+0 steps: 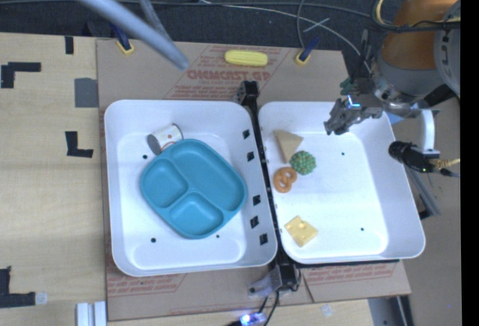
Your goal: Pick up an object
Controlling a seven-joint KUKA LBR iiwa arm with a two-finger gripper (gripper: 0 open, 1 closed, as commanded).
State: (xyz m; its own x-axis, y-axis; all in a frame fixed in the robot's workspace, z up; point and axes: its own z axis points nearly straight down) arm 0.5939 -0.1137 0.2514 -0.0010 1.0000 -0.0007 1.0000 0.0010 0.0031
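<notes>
Gripper (pixel 338 125) over right bin (pixel 389 190), empty-handed

This is a robotics lab or test cell, not a home or kitchen. A grey industrial arm (pixel 419 40) with an orange band reaches in from the right, with loose black cables (pixel 329 10) looping behind it. The wooden surface (pixel 45 190) carries black tape marks (pixel 19 74) and a sheet of printed cardboard (pixel 217 74) under two shallow white bins (pixel 120 190) clipped together side by side. What lies in them is plainly toy props: a blue divided plate (pixel 193 188), a small cup (pixel 165 139), plastic cheese wedges (pixel 300 230), a pretzel (pixel 284 179) and a green broccoli piece (pixel 302 162). A yellow toy corn cob (pixel 245 57) lies on the cardboard.
</notes>
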